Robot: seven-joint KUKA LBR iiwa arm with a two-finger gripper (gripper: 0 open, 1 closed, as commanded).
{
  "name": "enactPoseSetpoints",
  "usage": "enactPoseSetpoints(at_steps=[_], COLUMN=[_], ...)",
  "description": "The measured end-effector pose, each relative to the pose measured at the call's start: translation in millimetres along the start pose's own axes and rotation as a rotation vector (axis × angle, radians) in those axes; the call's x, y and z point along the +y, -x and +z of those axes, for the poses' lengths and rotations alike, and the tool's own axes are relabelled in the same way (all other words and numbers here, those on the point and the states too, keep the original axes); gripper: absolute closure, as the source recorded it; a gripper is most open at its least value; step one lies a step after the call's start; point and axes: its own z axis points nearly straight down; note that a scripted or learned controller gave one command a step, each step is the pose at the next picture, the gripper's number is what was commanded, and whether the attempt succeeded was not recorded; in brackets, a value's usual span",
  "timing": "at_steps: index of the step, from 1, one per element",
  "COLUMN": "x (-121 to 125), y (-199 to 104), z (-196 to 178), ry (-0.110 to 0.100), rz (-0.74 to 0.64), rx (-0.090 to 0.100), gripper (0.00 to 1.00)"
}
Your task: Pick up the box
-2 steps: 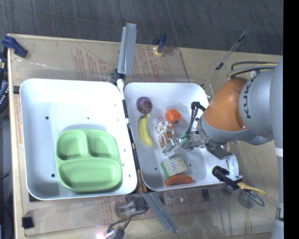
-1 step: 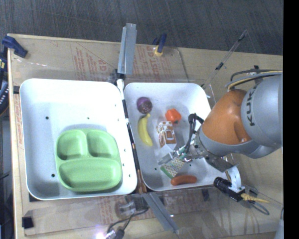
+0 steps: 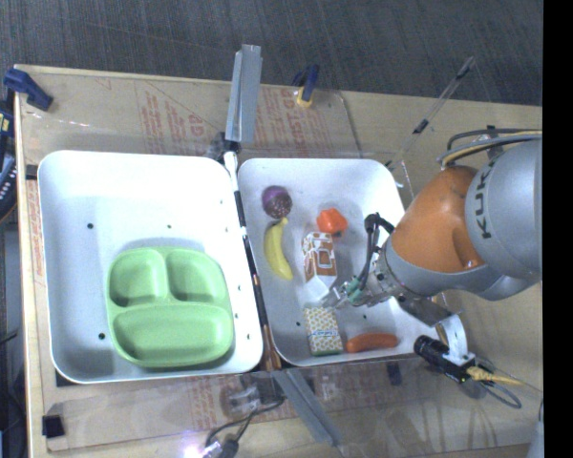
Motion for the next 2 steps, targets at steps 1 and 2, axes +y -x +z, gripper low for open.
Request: enactPoseSetpoints(at_steps=[1,2], x=[0,12], y=[0,-38], z=[0,4], ry=[0.0,0.011], rz=[0.0,0.244], rx=[0.0,-0.004], gripper=[0.0,0.0])
